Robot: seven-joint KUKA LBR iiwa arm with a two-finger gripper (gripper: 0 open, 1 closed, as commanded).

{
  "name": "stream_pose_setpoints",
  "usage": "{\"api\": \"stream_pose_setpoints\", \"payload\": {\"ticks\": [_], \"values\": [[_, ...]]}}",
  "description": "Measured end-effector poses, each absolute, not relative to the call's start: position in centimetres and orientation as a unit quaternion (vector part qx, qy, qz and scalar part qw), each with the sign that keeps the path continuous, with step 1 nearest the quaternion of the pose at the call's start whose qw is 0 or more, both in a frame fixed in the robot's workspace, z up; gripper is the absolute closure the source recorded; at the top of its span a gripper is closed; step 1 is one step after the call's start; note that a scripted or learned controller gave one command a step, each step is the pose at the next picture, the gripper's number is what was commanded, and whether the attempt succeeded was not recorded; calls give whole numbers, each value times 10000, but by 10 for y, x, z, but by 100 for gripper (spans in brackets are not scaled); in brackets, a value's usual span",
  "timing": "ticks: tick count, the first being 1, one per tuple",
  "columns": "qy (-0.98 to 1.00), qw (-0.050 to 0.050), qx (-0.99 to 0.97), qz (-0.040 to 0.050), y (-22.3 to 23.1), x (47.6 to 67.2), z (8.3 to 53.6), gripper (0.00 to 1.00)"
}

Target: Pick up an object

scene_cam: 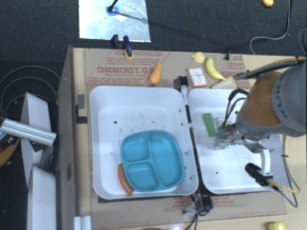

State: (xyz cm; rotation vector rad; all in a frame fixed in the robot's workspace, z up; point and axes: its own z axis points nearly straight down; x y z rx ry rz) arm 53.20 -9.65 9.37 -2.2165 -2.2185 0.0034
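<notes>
While the left bin on the bench holds a blue divided plate with an orange sausage-shaped toy at its near left edge, the right bin holds a green block close to its left wall. Just right of that block, the grey arm's end effector hangs low over the bin floor; its opening cannot be made out, and nothing is seen in its grasp. Beyond the bins lie a carrot and a banana.
</notes>
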Motion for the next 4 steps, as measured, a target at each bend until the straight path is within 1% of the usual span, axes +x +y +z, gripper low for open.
{"api": "stream_pose_setpoints", "payload": {"ticks": [1,2,3,4], "values": [[-7075,-1,-7067,-2,-98,535,95,0],[-7089,-34,-7053,-19,-113,601,85,0],[-7089,-18,-7053,-13,-113,598,95,100],[-7103,-2,-7039,-18,-44,546,189,100]]}}
